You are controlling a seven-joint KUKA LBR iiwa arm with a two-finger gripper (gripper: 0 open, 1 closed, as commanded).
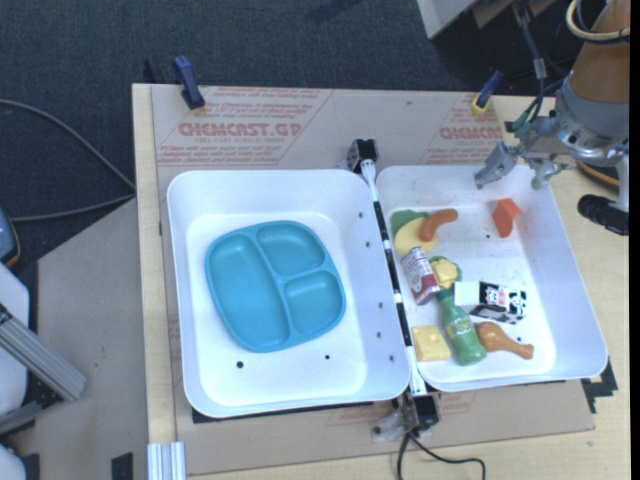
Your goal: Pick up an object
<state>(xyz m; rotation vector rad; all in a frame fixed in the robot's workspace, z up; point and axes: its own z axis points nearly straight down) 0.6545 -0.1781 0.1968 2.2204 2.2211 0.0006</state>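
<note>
Camera view has the gripper (518,166) up at about 2 o'clock, hanging over the far rim of the right bin (575,298), fingers spread apart with nothing between them. Closest thing to it is a small orange block (506,217), sitting apart from the rest at the bin's 1 o'clock. The other toys bunch along the bin's left side: an orange sausage-looking piece (438,224) lying over a yellow banana (409,234) on something green, a red can (420,275), a green bottle (461,330), a cheese-yellow square (431,344), a black-and-white cow-print carton (492,301) and a brown drumstick (503,341) at about 5 o'clock. The left bin (190,298) holds a blue divided plate (276,284), three compartments, tilted a bit. Both bins sit on a brown cardboard-covered board (300,128) over dark carpet, with blue clamps (187,80) on its far edge and black clips where the bins meet. The arm is mostly cut off at the right edge, just grey wrist, orange band and cables. Red print on the board reads roughly "GICMCAST G.P", repeated on the right but partly covered; the smaller lines are too fuzzy to read, same with the can's label.
</note>
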